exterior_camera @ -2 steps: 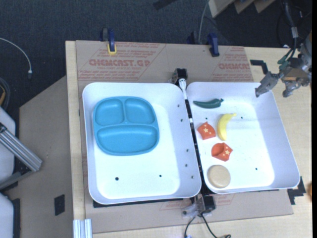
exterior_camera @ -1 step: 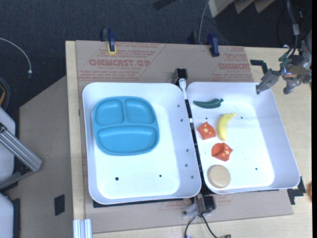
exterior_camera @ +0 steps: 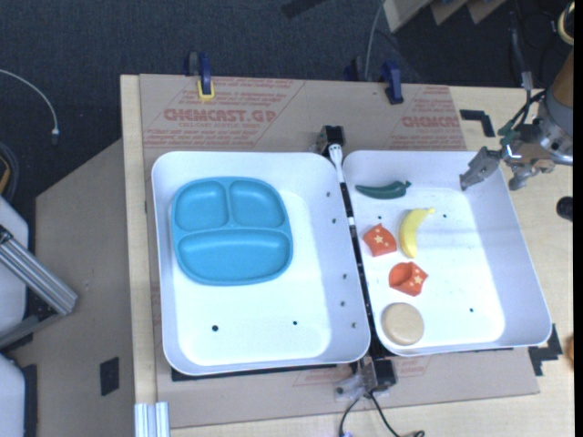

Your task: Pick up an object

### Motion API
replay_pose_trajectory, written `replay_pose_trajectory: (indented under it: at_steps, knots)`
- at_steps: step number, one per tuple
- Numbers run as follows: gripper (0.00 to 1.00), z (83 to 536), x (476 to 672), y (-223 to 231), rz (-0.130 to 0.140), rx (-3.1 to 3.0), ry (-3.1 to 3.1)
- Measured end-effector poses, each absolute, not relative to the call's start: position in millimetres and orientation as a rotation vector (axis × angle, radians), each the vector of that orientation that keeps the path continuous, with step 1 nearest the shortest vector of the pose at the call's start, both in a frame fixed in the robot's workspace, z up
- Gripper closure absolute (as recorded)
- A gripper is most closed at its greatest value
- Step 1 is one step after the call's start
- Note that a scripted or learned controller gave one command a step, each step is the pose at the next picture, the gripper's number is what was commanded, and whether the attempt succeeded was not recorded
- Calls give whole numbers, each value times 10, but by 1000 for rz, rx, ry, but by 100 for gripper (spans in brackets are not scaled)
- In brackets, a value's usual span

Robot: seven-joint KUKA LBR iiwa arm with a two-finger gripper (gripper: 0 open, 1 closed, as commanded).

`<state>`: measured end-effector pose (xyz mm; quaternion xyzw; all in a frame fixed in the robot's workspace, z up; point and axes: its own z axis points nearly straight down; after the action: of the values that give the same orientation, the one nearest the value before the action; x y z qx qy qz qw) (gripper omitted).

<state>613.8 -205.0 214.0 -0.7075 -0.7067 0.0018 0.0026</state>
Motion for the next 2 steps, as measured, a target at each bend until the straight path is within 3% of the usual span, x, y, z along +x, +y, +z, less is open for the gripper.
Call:
replay_pose_trajectory:
  at_steps: [2]
  knots:
    - [0,1107,6015,-1998,5,-2218,-2217]
